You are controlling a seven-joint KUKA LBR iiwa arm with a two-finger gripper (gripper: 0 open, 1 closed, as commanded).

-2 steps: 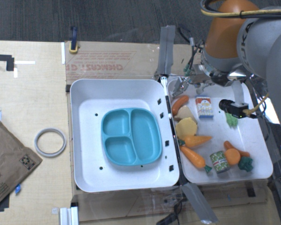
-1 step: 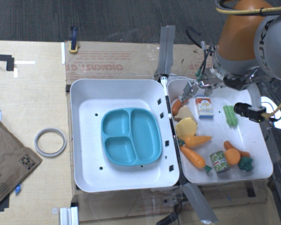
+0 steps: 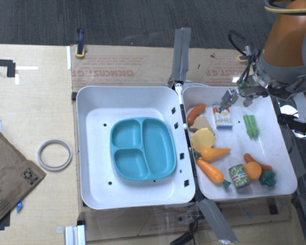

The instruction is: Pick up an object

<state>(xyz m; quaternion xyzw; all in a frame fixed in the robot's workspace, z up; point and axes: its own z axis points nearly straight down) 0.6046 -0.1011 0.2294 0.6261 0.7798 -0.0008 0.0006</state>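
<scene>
Tool: the tool (image 3: 225,102) hangs over the far part of the right bin (image 3: 280,137), reaching in from the right on the grey arm (image 3: 288,29) with its orange band; whether its grip is wide or narrow cannot be told, since the tip is small and dark against the bin.
Nearest thing: a small white carton (image 3: 223,119) with red and blue print lies just below the tool's tip, very near it or touching; which cannot be told.
Left of the tool: an orange-red sausage shape (image 3: 196,113) lies near the bin's left wall, with a tan piece (image 3: 204,123) and a yellow piece (image 3: 203,138) just beneath it.
Right of the tool: a green strip (image 3: 251,126) lies apart on the bare floor of the bin.
Nearer edge of the right bin: two carrots (image 3: 214,153) (image 3: 210,170) lie close together, then a small can (image 3: 238,176), an orange item (image 3: 253,168) and a dark green broccoli-like piece (image 3: 268,178) bunched in the near right corner.
Left bin: the left bin (image 3: 92,137) holds a teal divided plate (image 3: 143,148) with three compartments.
Counter: on the counter (image 3: 30,106) to the left lie a grey ring (image 3: 54,154) and a brown cardboard box (image 3: 7,175).
</scene>
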